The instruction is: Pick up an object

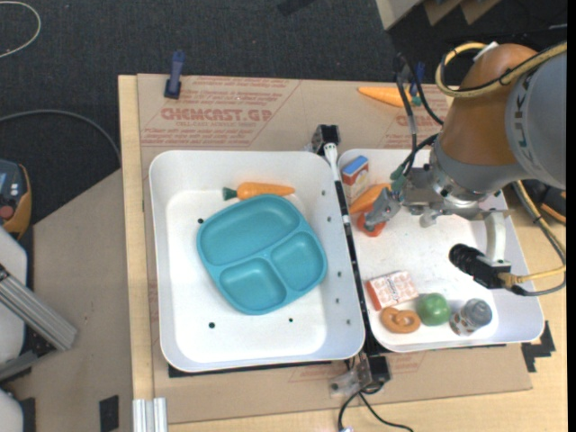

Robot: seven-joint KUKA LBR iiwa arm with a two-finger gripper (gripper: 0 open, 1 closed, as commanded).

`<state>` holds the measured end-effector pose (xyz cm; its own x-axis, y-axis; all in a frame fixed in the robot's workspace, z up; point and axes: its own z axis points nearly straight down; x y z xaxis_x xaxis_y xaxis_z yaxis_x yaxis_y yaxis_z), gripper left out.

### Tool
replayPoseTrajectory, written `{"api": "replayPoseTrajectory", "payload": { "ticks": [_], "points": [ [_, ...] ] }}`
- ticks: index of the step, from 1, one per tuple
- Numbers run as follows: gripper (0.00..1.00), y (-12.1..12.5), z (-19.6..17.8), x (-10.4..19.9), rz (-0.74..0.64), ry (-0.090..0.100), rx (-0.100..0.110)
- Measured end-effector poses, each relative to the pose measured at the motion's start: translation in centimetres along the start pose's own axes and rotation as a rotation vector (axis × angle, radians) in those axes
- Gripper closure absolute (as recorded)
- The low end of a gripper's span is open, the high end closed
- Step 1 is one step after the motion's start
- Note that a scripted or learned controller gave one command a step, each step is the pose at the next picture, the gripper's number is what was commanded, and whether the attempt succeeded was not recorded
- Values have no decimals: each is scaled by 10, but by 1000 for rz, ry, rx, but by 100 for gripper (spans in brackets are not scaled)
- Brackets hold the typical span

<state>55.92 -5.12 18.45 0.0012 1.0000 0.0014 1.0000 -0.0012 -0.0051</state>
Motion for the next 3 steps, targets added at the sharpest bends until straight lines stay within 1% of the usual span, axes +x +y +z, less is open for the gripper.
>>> {"api": "replayPoseTrajectory", "payload": {
  "ticks": [1,2,3],
  "points": [
    [0,21,0,13,-3,-2,-8],
    [100,21,-11,13,-2,-3,-10],
    [100,-73,-140,38,-4,1,-16]
  ]
}}
